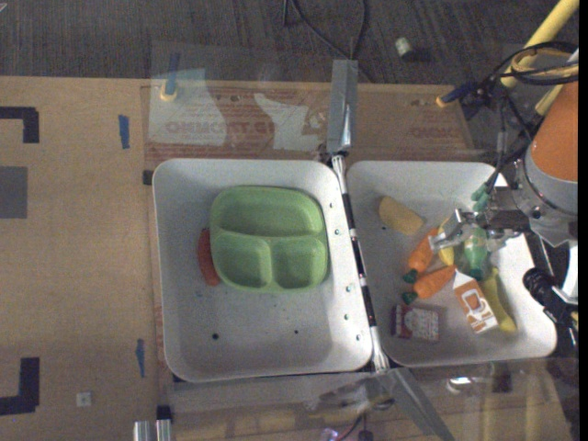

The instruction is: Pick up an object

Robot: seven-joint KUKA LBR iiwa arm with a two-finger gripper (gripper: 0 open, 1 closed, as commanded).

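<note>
- Looking down from the camera view, the end effector (466,237) hangs low over the right bin (367,246), amid a crowd of toy food; whether its fingers are spread or closed I cannot tell.
- Directly beneath it sits a green object (474,257) — touching or just under the metal, though I see nothing clearly pinched.
- Just to the left lie two carrots (422,254), long axes slanting from lower left to upper right, one above the other.
- Toward the bin's near edge: an orange-and-white carton (474,307) and a banana (501,303), both just beside the green object.
- A yellow piece (401,215) rests farther left and up; a small red packet (417,322) lies near the front wall.
- My judgement: the nearest candidate is the green object, needing almost no sideways travel — only descent.
- Across the divider, the left bin (184,320) holds a green divided plate (269,238), well apart.
</note>
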